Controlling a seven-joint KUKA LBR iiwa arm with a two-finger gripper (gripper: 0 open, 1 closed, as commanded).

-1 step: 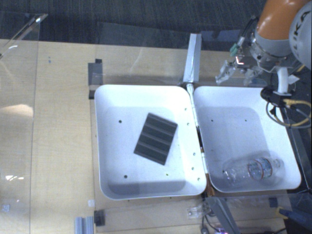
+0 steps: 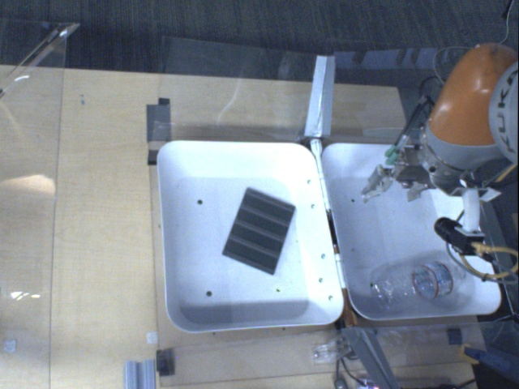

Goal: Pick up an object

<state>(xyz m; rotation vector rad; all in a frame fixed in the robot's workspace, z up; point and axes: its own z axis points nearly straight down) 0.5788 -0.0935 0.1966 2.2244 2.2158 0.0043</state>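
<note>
A dark grey ribbed rectangular block (image 2: 259, 230) lies flat and askew in the middle of the left bin (image 2: 186, 168). A clear plastic bottle (image 2: 412, 282) lies on its side near the front of the right bin (image 2: 357, 241). My gripper (image 2: 393, 190) hangs over the back part of the right bin, well behind the bottle. Its two metal fingers (image 2: 375, 183) stand apart, open, with nothing between them.
A metal divider post (image 2: 319, 96) rises behind the seam between the bins. The arm's orange band (image 2: 470, 96) and cables (image 2: 466, 237) overhang the right bin's right side. Wooden bench top (image 2: 81, 217) stretches to the left.
</note>
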